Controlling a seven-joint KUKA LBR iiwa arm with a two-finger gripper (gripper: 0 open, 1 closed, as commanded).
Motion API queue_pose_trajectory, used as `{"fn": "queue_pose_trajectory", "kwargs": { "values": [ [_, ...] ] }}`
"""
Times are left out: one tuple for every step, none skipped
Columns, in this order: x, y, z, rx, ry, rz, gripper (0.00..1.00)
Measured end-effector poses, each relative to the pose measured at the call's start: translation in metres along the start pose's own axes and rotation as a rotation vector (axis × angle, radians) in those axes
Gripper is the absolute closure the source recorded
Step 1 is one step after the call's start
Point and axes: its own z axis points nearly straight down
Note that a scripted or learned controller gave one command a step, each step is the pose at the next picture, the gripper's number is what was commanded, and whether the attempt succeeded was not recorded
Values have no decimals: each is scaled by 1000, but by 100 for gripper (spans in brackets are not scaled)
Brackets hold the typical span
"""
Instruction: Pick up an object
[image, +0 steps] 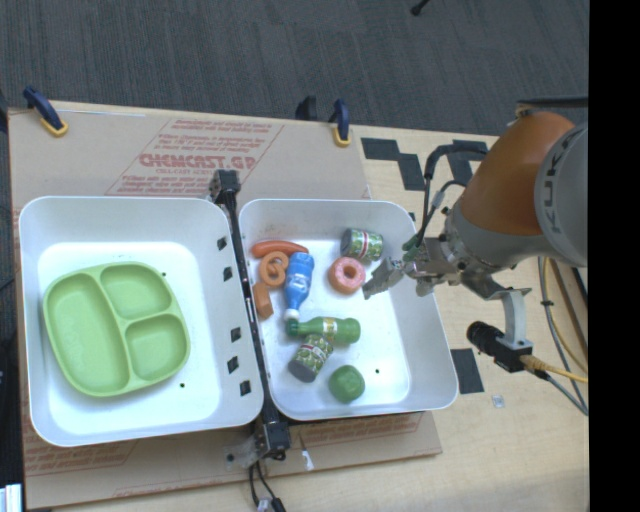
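Camera view: the gripper (392, 275) hangs beside the pink ring-shaped doughnut toy (348, 274); its state cannot be told. Recommended: centre over the doughnut toy and descend vertically, avoiding the neighbouring small green-labelled can (362, 244).

2 white bins: left bin (30, 300) and right bin (432, 350) look like smooth moulded plastic, slight sheen on the rims. Green tray (85, 340) is matt plastic, 3 compartments, soft even finish. Surface (70, 150) under the bins is brown cardboard-like sheet, matt, printed red. Blue bottle (298, 280) is glossy plastic. Pink donut (348, 274) is smooth and looks like toy plastic. Green ball (346, 384) is matt. Green can (362, 243) has a shiny printed label. Arm's orange band (515, 180) is smooth with a satin gloss, the grey casing (610, 200) painted-looking. Clamps (45, 110) are blue with rubbery yellow tips.
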Motion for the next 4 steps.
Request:
{"fn": "queue_pose_trajectory", "kwargs": {
  "values": [
    [-31, 98, 84, 5, 1, -1, 0],
    [-31, 63, 123, -9, 1, -2, 0],
    [-30, 66, 110, -14, -1, -7, 100],
    [-30, 65, 111, -12, 0, -7, 0]
  ]
}}
